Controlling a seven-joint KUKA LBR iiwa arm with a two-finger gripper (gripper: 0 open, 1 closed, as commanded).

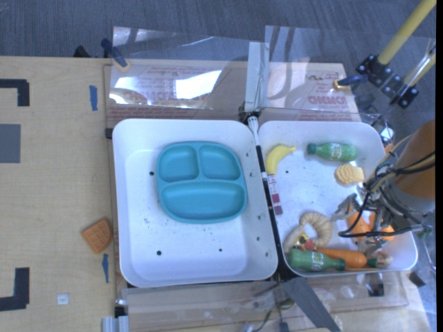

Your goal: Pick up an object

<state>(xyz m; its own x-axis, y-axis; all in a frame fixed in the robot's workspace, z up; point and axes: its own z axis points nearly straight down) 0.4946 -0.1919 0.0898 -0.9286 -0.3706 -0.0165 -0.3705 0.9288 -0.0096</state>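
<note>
My gripper (361, 221) sat low in the right bin (304, 182) over an orange item (360, 221), can't tell if clamped, so nothing lifted yet.

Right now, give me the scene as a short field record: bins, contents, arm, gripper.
left bin: holds a blue divided plate
right bin: banana, green bottle near the far wall, yellow corn piece, pretzel, carrot beside a second green bottle at the near wall
outside bins: waffle on the bench, left of the left bin
arm: over the right bin's right edge
gripper: low among the items, an orange item beside it; grasp not confirmed
</note>
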